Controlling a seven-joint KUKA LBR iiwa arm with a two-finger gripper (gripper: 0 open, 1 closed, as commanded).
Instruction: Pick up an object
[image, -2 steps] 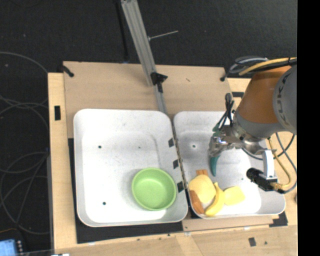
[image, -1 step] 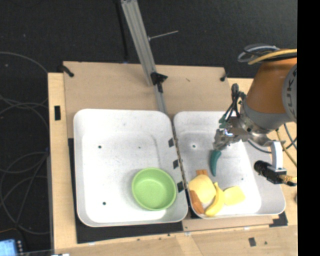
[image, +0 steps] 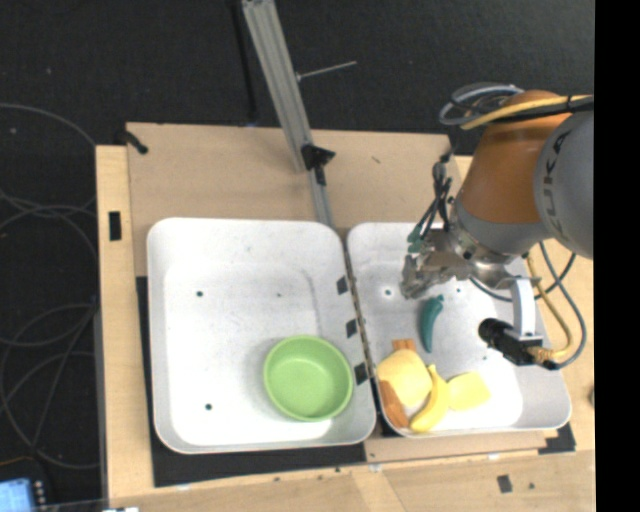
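Note:
My gripper (image: 424, 283) hangs over the middle of the right bin (image: 380, 250), below the orange band of the arm. A small teal curved object (image: 430, 320) lies just under and slightly right of the fingertips; whether the fingers touch it is unclear. At the bin's front lie a yellow banana (image: 433, 404), a pale yellow rounded piece (image: 404, 375), a flat yellow piece (image: 467, 391) and an orange item (image: 393, 405). A green bowl (image: 307, 376) sits in the front right part of the left bin (image: 200, 290).
A black cylindrical part (image: 508, 342) with cables hangs off the arm over the right bin's right side. A grey metal pole (image: 285, 90) rises behind the bins. The wooden bench (image: 200, 170) surrounds both bins.

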